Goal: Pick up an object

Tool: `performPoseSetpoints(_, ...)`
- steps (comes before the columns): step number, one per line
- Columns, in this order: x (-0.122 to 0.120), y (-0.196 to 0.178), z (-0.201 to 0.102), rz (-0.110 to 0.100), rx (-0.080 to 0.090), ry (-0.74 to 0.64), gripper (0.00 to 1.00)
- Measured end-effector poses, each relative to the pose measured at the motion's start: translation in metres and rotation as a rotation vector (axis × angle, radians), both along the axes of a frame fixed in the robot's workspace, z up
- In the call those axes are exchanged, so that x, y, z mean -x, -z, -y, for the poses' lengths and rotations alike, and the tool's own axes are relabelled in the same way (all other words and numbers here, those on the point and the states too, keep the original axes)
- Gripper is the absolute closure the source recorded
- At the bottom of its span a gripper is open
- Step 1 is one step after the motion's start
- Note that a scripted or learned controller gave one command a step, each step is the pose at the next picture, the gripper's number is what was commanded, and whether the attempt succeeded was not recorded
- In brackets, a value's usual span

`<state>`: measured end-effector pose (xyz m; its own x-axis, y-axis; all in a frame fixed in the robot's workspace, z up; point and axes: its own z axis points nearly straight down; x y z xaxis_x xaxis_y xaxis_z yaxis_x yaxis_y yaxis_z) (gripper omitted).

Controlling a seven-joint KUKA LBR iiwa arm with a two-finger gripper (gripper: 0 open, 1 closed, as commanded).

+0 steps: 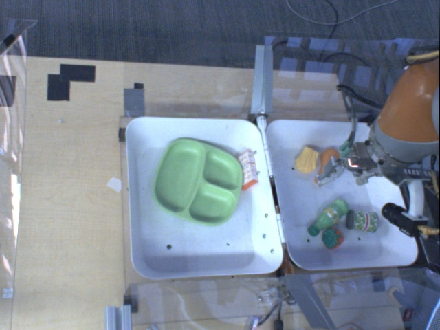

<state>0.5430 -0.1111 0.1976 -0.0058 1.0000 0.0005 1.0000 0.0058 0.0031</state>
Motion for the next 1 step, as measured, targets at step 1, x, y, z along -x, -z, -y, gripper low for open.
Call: performPoseSetpoints(1,0.0312,0.0864,-0.0024,0.034,0.011,-0.075,0.0)
